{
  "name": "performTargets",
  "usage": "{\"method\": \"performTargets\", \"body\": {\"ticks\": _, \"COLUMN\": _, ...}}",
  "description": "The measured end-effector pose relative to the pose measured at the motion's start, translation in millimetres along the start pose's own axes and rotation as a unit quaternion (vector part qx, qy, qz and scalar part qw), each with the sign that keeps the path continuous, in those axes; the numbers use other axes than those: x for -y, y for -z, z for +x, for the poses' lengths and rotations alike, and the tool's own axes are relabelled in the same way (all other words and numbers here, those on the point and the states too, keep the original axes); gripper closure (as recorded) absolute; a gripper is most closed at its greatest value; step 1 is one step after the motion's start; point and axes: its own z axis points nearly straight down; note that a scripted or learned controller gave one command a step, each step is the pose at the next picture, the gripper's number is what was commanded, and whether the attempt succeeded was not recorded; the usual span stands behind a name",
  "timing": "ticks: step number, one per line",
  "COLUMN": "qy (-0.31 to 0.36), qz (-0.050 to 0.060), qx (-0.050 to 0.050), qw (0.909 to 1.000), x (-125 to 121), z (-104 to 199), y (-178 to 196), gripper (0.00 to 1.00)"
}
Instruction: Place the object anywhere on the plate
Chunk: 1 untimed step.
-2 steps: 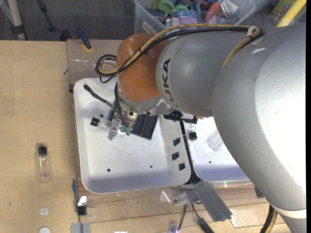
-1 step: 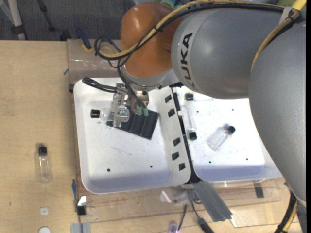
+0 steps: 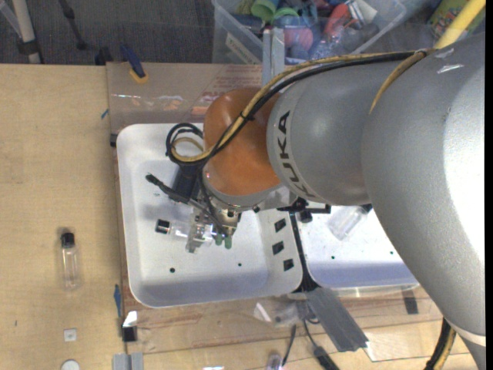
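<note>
Clear small plastic object [image 3: 194, 237] lying in left shallow white bin [image 3: 139, 206], right at tip of gripper [image 3: 209, 233]; touching or just beside, cannot tell which. Grip state unreadable from this angle: cannot tell how far open, or whether anything is held. Grey arm with orange band [image 3: 239, 153] reaching in from right, low over that bin. Small black piece [image 3: 162, 227] just left of the clear object, apart from it. Second clear item [image 3: 344, 222] in right white bin [image 3: 370, 268]. Clear vial with black cap [image 3: 69, 257] on wooden bench [image 3: 46, 145], well left of both bins. Clear tub of coloured toys [image 3: 308, 14] behind bins.
</note>
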Motion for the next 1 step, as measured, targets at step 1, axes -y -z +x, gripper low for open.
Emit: {"method": "performTargets", "body": {"ticks": 1, "qy": -0.152, "qz": 0.0, "qx": 0.002, "qw": 0.9884, "x": -32.0, "z": -66.2, "y": 150.1, "gripper": 1.0}}
